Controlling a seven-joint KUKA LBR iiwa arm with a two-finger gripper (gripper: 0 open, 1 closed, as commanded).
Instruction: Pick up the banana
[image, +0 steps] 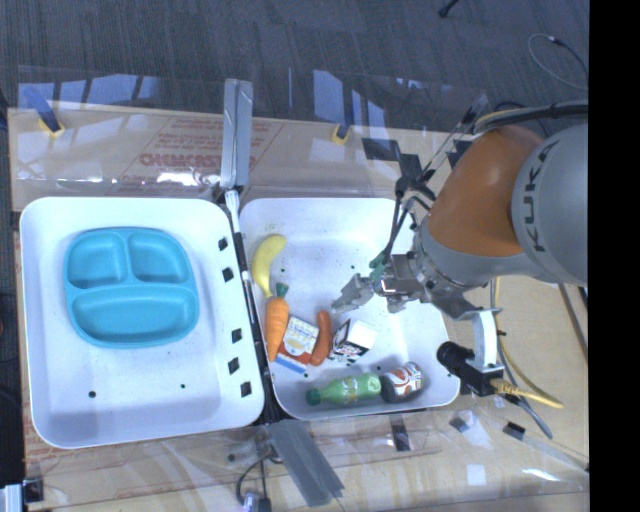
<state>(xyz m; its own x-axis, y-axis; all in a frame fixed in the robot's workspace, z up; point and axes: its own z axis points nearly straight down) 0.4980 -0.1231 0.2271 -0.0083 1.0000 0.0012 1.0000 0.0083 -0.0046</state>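
Over the right-hand bin (400, 215), the KUKA arm's gripper (356, 293) hangs above the middle of the floor with nothing visible between its fingers, though how far they are parted cannot be told from this angle. Just below it lie a small white packet (352, 338), a sausage (321, 337), a carrot (276, 322) and a green bottle (346, 390). The banana (265, 260) rests well to the left against the bin's dividing wall; likely a light, smooth toy, it looks best gripped across its curved middle.

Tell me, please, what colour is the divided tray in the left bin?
Light blue tray, seen in the camera view.
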